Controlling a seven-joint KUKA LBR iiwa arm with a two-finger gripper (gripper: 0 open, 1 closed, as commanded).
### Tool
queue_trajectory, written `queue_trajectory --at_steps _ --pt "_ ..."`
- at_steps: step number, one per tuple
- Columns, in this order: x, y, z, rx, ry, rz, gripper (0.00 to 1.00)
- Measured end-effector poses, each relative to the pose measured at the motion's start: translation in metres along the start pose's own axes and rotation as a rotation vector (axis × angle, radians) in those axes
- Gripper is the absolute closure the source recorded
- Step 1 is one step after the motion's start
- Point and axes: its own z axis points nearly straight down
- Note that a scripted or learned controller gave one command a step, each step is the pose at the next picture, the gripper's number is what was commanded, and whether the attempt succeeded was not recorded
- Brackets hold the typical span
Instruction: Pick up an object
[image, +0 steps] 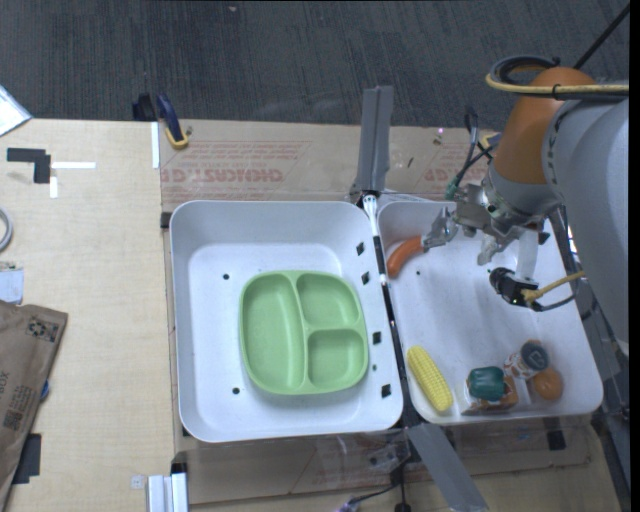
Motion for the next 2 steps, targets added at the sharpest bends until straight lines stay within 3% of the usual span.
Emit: queue_trajectory --at_steps 1,2 --pt "-0.043 -0.053 0.045 0.0 0.002 -0.128 0.0" --pt "-0.011 0.011 0.041 0.0 0.0 -0.063 0.0"
